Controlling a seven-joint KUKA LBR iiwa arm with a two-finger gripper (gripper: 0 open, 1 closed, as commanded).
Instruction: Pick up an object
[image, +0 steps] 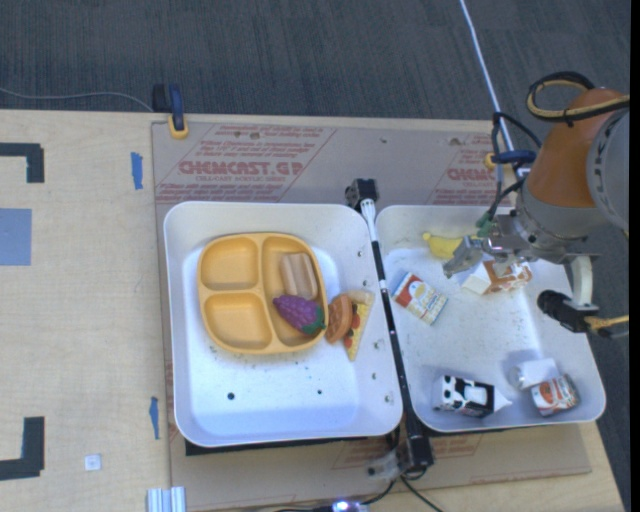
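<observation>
My gripper (478, 252) hangs over the upper part of the right bin (590, 370), below the grey arm with its orange band (565, 165). Just to its left lies a yellow banana-shaped toy (438, 243). An orange and white packet (508, 276) lies directly under and to the right of the gripper, partly covered by it. A small white carton with red and orange print (419, 298) rests lower left of the gripper. Whether the gripper touches anything cannot be made out.
A black and white cow toy (464, 396) and a red and white can (549, 392) lie near the right bin's front. The left bin (270, 410) holds a yellow divided plate (232, 318) with a sausage (296, 272) and purple grapes (299, 312); a burger (341, 317) lies beside it.
</observation>
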